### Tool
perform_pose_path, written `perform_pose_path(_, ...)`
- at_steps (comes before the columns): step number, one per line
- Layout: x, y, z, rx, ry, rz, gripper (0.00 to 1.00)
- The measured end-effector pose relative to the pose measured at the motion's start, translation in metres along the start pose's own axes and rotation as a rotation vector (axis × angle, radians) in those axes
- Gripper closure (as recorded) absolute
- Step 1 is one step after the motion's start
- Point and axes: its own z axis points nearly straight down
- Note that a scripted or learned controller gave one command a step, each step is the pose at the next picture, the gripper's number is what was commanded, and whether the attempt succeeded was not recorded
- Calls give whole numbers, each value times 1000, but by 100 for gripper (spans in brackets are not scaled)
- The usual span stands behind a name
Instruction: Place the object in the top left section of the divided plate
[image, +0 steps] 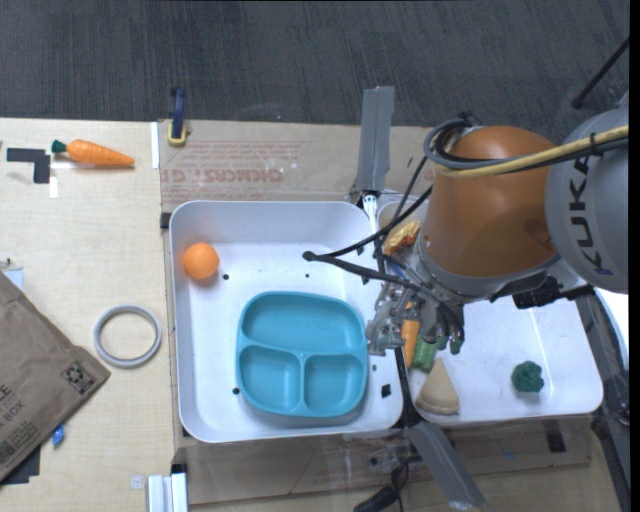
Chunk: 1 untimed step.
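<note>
- The two-finger gripper (412, 335) hangs over the seam between the bins — whether its claw is spread or pinching, I cannot tell.
- The blue three-section divided plastic plate (301, 354) lies in the left white bin (190, 330); which object is meant is unclear.

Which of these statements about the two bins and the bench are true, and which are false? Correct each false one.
1. The blue divided plate lies in the left bin. True.
2. The orange ball sits on the plate. False: it lies on the bin floor, apart from the plate.
3. A toy carrot lies on the bench outside the bins. True.
4. The green object is in the left bin. False: it is in the right bin.
</note>
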Motion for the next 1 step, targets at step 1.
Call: perform_pose_path(1, -8, -57, 17, -1, -3, -52, 100)
